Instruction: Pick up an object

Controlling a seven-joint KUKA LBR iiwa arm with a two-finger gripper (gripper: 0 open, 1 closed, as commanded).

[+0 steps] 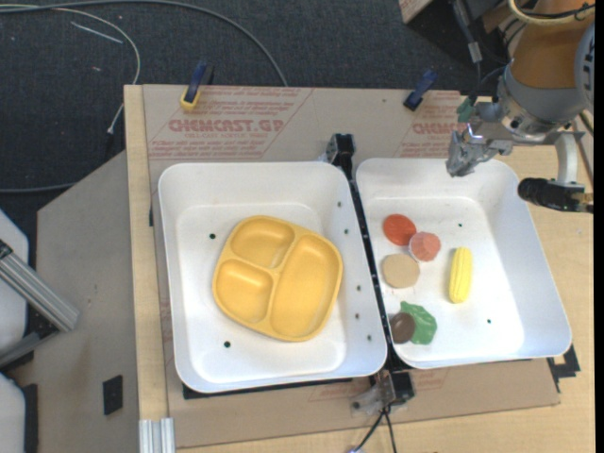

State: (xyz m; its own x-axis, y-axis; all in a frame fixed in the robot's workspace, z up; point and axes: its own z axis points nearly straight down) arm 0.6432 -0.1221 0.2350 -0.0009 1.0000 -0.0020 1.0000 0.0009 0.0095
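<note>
Corn (460, 274) mid right bin, well below hand (462, 163).

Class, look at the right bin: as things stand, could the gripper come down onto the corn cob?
Probably yes. The corn cob lies apart from the other food pieces in the right bin, nothing above or against it. The gripper hangs over the bin's far edge.

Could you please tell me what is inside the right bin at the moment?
The right bin holds a red disc, pink disc, tan disc, corn and a green piece partly covered by a brown piece.
</note>
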